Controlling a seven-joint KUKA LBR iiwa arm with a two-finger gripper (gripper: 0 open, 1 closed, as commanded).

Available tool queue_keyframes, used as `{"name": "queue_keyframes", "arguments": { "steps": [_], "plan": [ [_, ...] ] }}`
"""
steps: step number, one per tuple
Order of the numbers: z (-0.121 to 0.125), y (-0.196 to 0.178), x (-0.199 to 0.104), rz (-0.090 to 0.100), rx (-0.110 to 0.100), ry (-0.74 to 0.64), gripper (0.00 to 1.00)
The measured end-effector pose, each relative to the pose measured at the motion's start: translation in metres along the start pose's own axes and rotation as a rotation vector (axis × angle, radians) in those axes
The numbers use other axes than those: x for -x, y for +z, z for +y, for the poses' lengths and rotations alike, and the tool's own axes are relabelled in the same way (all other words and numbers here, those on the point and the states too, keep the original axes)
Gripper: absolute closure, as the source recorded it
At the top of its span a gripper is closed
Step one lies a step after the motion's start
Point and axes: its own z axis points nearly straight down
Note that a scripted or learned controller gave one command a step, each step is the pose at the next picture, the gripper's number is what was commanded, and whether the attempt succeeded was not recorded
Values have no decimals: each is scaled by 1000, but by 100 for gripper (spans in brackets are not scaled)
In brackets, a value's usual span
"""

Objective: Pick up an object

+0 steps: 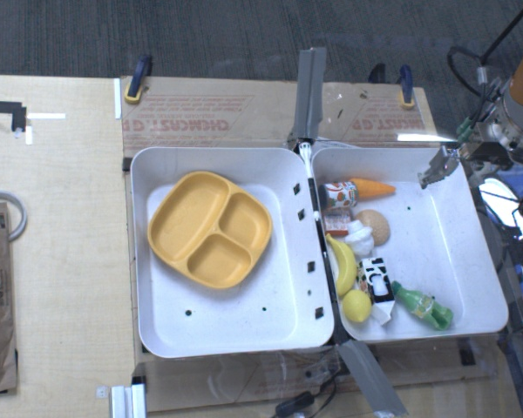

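carrot [371, 188] in right bin [471, 259]; cardboard [213, 116] reads mirrored "chemcat"; hand [436, 171] at rim, finger state unclear.

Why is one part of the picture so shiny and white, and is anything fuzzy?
In the camera view, bright glare washes over the cardboard behind the right bin; the gripper at that bin's corner looks soft and blurry, while the yellow plate is evenly lit and sharp.
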Motion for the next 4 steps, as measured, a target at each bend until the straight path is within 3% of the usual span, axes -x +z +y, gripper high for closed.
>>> {"name": "queue_keyframes", "arguments": {
  "steps": [1,2,3,4],
  "plan": [
    [53,122,-38,0,0,-61,0],
    [79,164,-49,-5,14,-93,0],
    [81,148,-50,-4,15,-96,100],
    [77,56,-74,-1,4,-60,100]
  ]
}}
